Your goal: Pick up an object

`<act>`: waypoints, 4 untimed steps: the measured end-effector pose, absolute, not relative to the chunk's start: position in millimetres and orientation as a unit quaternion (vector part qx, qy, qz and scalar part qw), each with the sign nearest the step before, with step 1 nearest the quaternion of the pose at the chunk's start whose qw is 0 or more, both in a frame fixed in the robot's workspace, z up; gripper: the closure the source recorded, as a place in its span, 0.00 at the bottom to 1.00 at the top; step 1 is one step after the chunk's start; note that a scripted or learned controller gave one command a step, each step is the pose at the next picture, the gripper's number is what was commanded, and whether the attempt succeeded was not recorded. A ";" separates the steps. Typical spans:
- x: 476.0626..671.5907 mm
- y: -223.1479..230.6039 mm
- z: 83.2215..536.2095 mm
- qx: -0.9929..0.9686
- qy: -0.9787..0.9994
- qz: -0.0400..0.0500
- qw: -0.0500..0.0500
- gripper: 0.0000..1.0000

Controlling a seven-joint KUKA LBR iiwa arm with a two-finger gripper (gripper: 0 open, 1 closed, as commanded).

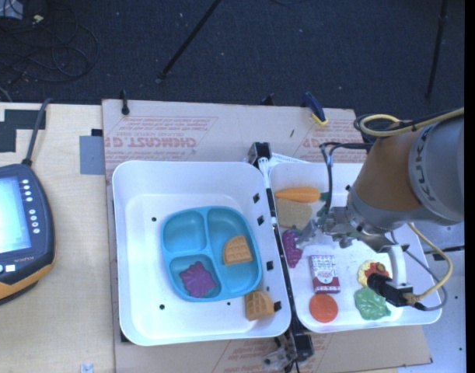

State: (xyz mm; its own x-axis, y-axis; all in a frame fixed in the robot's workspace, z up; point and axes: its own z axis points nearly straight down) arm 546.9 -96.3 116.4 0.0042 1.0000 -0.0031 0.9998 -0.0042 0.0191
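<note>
- Gripper (330,228) sits low over the right bin (424,313), near its upper middle, at the end of the grey arm (435,169) with its orange band (385,169); whether it is released or clenched cannot be told from this angle, and nothing can be seen held in it
- Right bin holds an orange carrot (298,195) near its top edge, a purple bunch of grapes (291,249) by its left wall, a red and white packet (324,273) in the middle, a round red piece (323,308) below the packet, a green leafy piece (371,303) and a yellow and red piece (373,270) to the right
- Left bin (136,286) holds a blue divided plate (186,231); a tan waffle piece (237,250) lies in its right compartment, a purple piece (197,279) in its lower compartment
- Second tan piece (259,305) lies on the left bin's floor, just beside the plate's lower right corner
- Tablet (12,228) rests on the bench at far left, well apart from the bins
</note>
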 end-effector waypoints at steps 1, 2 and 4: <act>529.3 -123.4 224.8 0.708 0.706 0.002 0.004 0.00; 473.1 -85.2 82.0 0.707 0.707 -0.001 -0.003 0.00; 475.3 -91.9 87.5 0.707 0.707 0.000 -0.001 0.00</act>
State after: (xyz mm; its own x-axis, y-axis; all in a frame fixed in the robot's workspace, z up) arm 475.3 -91.9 87.5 0.0006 1.0000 0.0010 1.0000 -0.0006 -0.0020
